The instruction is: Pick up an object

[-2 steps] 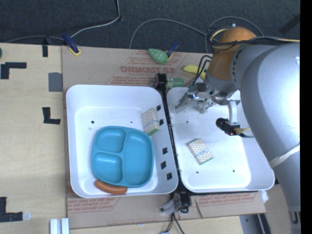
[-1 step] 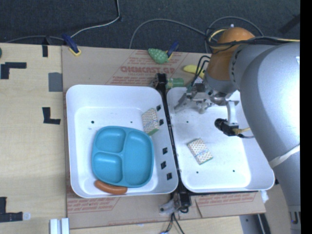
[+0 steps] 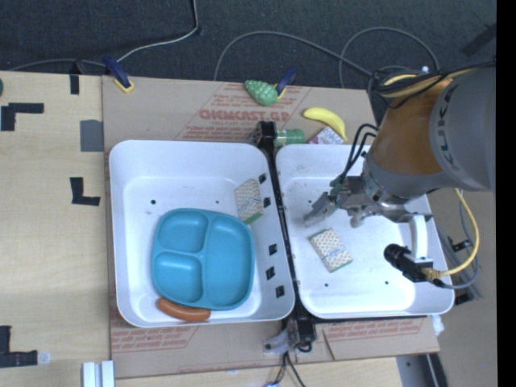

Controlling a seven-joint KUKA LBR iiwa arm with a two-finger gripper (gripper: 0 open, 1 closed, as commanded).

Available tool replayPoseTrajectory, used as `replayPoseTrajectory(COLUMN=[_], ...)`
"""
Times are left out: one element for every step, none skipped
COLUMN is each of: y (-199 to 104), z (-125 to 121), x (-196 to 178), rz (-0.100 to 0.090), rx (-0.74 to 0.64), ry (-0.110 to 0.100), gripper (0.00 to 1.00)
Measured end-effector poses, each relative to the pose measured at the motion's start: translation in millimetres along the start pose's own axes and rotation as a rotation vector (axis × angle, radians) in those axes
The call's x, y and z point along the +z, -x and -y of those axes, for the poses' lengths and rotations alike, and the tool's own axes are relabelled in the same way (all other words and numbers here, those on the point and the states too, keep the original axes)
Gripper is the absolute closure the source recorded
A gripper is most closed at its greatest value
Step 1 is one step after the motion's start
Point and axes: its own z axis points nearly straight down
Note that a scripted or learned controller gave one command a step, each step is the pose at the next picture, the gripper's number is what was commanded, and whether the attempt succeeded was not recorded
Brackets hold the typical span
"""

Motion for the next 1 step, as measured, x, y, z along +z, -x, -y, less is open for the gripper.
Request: replayPoseTrajectory(y=[38.9], z=[20.7], x=[54.3], rz=[0.000], rx=[0.001], ry=[-0.004], gripper=[0.00])
